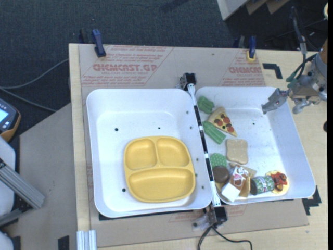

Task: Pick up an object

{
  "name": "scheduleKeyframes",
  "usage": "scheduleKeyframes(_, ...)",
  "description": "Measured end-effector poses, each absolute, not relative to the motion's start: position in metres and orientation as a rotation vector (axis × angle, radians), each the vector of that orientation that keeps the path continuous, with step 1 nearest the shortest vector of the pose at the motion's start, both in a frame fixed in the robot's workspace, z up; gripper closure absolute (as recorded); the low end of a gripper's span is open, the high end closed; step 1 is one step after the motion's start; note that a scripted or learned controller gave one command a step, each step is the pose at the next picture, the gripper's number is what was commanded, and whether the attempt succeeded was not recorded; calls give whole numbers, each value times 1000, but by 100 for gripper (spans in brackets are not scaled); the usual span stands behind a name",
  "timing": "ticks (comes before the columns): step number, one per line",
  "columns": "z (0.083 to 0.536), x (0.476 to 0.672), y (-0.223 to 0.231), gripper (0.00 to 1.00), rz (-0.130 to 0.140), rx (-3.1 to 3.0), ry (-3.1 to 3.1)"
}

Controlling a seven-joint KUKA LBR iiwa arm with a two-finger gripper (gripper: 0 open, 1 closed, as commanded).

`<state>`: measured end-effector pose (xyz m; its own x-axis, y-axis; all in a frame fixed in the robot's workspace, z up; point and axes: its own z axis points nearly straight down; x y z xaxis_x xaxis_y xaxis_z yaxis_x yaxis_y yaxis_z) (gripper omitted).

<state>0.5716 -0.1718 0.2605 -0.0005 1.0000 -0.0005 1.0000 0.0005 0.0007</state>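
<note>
Grey metal of the gripper (274, 102) hung over the right bin's (299, 139) far corner; whether it was clenched or released I could not tell, and nothing showed in its grasp. Every candidate lay below and left of it, crowded against the divider: pizza slice (222, 121), toast (237, 151), green pieces (214, 132). Further left, the yellow tray (158, 168) sat alone. I judged the pick hadn't begun.

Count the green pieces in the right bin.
3. One green piece lies at the far left corner, a second beside the pizza slice, a third lower down; others may be hidden.
</note>
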Motion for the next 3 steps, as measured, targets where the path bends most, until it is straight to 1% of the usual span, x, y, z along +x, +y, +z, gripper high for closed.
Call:
scheduleKeyframes(1,164,538,-124,0,-7,2226,2233)
scheduleKeyframes(2,80,565,-129,0,-5,2224,2226)
scheduleKeyframes(3,84,542,-101,0,-2,2223,2227)
